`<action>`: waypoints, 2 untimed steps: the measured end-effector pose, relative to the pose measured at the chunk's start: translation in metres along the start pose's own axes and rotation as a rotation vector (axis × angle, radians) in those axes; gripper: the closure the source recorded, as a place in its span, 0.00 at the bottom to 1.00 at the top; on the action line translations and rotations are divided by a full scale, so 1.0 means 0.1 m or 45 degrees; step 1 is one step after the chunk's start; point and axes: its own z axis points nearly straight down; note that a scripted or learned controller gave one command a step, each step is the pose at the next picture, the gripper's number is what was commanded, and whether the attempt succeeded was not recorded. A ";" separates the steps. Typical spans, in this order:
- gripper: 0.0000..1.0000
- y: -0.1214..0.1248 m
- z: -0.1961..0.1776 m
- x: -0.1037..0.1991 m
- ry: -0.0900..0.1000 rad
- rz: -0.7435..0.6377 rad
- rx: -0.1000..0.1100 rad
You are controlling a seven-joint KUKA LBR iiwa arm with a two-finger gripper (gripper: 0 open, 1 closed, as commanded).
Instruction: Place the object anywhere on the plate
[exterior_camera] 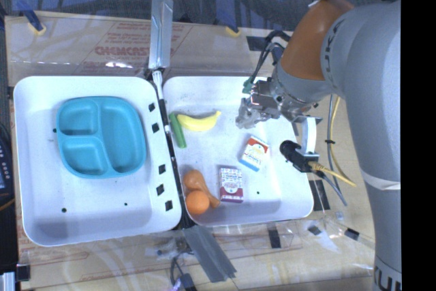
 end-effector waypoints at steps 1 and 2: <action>1.00 0.26 0.53 -0.45 0.001 0.250 0.000; 1.00 0.75 -0.42 -0.25 0.001 0.520 -0.002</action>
